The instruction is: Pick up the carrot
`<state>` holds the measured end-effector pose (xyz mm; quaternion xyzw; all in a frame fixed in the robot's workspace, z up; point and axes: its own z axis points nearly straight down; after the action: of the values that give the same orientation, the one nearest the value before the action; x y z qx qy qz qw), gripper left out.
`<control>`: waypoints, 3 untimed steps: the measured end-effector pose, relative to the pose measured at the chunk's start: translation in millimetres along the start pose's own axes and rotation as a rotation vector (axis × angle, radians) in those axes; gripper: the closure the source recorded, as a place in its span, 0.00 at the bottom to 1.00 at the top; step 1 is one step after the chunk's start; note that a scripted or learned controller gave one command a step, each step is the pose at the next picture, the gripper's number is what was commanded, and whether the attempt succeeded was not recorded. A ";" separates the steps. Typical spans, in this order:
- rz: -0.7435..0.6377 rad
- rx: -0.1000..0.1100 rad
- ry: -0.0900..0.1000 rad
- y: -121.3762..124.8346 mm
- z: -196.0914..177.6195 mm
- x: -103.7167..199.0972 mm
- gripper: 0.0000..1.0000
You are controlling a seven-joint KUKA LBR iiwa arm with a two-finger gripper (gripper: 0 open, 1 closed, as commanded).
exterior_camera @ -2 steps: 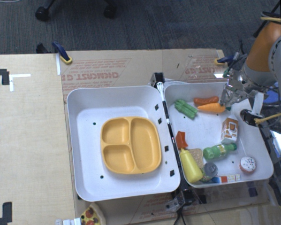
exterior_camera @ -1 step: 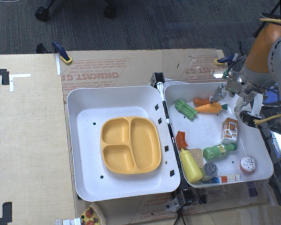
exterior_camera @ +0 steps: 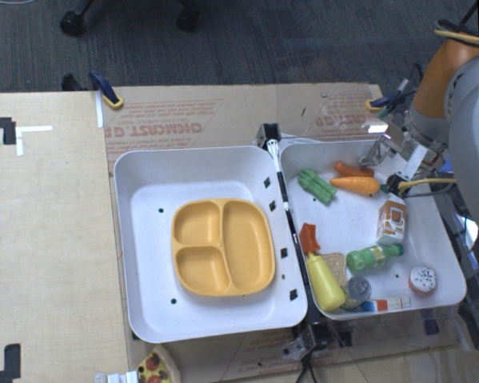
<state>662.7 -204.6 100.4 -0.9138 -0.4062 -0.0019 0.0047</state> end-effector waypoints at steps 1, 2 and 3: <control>0.533 -0.008 -0.008 -10.9 8.2 -9.0 0.00; 0.630 -0.006 -0.007 -82.8 9.7 -6.0 0.00; 0.631 -0.007 -0.007 -108.4 10.7 51.4 0.00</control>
<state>616.6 -93.8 90.8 -0.9947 -0.1025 0.0016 0.0006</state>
